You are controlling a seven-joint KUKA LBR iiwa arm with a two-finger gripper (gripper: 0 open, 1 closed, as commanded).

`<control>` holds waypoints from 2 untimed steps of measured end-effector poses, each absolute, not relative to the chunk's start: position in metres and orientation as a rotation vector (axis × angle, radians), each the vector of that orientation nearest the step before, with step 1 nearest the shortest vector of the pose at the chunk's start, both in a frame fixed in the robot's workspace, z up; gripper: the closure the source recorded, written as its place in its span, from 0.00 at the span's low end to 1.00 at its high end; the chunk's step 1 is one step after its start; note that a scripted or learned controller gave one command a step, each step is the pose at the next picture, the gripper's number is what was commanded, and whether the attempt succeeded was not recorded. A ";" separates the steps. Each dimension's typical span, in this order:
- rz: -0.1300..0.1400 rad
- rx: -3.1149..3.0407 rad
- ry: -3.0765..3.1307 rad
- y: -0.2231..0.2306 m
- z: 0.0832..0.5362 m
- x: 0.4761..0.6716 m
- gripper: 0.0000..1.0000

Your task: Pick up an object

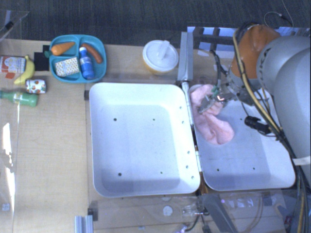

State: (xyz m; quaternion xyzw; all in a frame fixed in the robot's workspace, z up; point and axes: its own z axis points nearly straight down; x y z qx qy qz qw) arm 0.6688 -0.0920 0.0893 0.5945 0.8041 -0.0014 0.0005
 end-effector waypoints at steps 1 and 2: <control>-0.005 1.866 2.526 -0.092 0.089 0.669 0.00; 0.002 1.857 2.526 -0.090 0.101 0.670 1.00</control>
